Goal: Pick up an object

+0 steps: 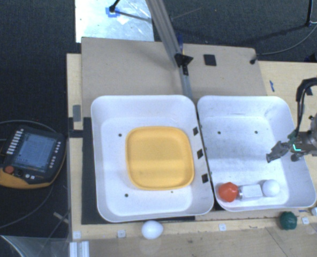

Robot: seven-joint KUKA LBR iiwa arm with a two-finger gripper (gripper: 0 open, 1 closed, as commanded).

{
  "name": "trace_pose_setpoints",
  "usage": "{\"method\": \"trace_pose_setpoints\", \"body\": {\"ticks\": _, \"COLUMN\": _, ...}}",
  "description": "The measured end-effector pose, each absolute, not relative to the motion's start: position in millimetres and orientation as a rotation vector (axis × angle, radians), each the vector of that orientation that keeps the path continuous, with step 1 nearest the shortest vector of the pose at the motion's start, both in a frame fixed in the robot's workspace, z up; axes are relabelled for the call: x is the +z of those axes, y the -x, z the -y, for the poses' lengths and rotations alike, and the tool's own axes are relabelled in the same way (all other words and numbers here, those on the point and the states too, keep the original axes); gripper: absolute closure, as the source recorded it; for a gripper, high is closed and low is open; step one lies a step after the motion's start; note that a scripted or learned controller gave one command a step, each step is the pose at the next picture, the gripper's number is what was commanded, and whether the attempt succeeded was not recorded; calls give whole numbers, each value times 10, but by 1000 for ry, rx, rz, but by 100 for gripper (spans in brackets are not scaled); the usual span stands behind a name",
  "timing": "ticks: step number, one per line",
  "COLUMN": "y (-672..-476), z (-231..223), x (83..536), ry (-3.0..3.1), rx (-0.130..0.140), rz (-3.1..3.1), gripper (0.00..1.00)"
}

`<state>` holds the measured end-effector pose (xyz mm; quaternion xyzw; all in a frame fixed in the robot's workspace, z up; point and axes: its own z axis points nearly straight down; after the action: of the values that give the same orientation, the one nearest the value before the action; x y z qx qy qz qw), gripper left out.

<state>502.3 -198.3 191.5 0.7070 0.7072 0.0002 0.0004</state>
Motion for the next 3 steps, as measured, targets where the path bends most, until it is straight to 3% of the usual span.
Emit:
{"method": "trace_pose_setpoints", "body": {"ticks": 1, "y": -5023, "z": 1982, "x": 1914, "ry": -2220, "rx": 1, "rz": -2221, "gripper": 0}}
{"method": "trace_pose_setpoints", "body": {"ticks": 3, "y": -4994, "z": 1964, "x": 980, "ry": -2224, "rx": -3, "rz": -2224, "gripper": 0}}
